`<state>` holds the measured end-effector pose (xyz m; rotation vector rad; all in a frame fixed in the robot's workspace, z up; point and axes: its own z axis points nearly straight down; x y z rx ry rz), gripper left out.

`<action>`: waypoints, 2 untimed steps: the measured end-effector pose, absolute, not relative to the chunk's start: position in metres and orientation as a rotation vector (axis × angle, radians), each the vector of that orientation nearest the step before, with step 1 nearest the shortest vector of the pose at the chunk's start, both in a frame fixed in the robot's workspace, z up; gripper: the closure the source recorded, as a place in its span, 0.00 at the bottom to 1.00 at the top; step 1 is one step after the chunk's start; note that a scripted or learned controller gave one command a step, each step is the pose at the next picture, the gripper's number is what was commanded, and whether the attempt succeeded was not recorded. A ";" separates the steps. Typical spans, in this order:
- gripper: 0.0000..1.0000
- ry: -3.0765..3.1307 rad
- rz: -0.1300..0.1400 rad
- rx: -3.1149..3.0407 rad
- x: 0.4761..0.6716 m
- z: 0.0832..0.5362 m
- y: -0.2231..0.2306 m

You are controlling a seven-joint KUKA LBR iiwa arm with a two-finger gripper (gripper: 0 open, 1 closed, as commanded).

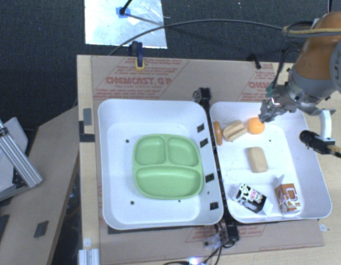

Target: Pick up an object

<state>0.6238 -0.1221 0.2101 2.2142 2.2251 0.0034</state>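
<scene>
Hanging over the right bin [311, 148], the hand [268, 114] is seen just above an orange ball [256, 126]; its grip cannot be told. A bread roll [233, 130] is crowded beside the ball.

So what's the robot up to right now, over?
Hand low over right bin, just above orange ball. Nothing seen gripped. Tan roll touching the ball, crowding the pick. Green tray in left bin, untouched.
</scene>
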 end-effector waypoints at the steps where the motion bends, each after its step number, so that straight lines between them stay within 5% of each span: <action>1: 1.00 2.231 0.001 2.213 0.603 0.205 -0.080; 2: 1.00 2.233 0.000 2.215 0.572 0.200 -0.032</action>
